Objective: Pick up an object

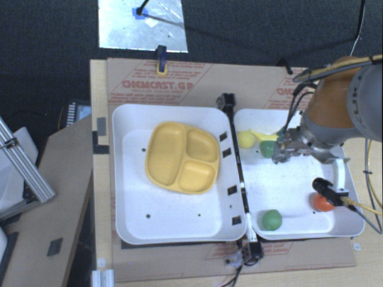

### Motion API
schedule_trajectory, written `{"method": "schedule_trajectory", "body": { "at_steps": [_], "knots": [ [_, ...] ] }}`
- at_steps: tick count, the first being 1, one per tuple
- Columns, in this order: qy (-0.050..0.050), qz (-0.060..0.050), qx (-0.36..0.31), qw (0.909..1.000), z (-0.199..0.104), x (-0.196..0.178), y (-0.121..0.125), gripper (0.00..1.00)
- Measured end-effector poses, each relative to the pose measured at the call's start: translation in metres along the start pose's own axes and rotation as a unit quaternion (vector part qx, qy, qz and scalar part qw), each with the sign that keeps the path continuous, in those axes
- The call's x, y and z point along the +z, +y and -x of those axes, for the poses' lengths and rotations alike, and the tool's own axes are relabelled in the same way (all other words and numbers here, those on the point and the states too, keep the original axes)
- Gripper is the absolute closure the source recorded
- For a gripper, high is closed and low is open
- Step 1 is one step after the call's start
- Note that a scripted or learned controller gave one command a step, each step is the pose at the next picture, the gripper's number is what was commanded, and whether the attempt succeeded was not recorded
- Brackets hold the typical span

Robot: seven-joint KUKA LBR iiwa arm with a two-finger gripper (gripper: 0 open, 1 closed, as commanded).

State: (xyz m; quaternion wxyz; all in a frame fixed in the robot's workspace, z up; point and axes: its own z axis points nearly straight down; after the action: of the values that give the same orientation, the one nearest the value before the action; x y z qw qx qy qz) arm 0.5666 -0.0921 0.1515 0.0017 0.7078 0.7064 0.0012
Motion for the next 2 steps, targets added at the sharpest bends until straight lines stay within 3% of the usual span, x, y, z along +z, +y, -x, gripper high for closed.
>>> {"method": "schedule_trajectory", "body": {
  "at_steps": [2],
  "knots": [
    [0.0,0.0,-0.003,1.0,-0.007,-0.076,0.006,1.0]
  ]
}}
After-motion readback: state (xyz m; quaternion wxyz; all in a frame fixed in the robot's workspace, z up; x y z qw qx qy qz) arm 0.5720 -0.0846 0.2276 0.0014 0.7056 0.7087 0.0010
